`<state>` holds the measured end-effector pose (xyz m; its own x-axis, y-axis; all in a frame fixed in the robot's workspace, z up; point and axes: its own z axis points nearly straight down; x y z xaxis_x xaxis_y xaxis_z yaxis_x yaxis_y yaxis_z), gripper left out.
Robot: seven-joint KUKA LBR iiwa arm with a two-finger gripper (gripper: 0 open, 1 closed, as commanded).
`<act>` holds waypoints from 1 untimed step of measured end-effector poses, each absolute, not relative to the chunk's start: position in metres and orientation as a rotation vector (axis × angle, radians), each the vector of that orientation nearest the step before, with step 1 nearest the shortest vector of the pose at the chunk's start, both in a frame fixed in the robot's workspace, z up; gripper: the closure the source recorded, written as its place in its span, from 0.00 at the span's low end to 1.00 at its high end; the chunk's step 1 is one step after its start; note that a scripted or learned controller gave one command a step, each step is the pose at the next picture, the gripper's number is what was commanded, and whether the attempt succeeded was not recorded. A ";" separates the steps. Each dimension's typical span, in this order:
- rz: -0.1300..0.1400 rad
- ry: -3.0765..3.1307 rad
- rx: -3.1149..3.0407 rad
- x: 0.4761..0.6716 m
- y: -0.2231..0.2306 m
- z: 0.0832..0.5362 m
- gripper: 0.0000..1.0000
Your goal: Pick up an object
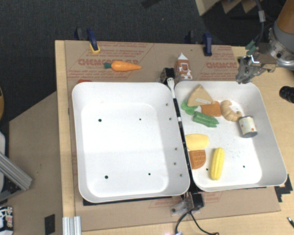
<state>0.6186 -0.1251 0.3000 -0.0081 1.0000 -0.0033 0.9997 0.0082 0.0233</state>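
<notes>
The right bin [264, 131] holds several toy foods: a tan cheese wedge [200, 96], an orange block [211, 109], green bean pods [204, 117], a beige knobbly piece [230, 110], a small metal can [246, 126], a yellow lump [197, 141], a brown waffle piece [197, 158] and a corn cob [217, 163]. My gripper [246, 72] hangs above the bin's far right corner, apart from all of them, and I see nothing in it.
The left bin [83, 131] lies beside the right one. A toy carrot [123, 66] and a small carton [183, 67] sit on the cardboard behind the bins. Blue clamps [93, 42] [207, 43] stand at the board's far edge.
</notes>
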 end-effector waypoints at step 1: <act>0.006 2.223 2.214 0.612 -0.096 0.312 1.00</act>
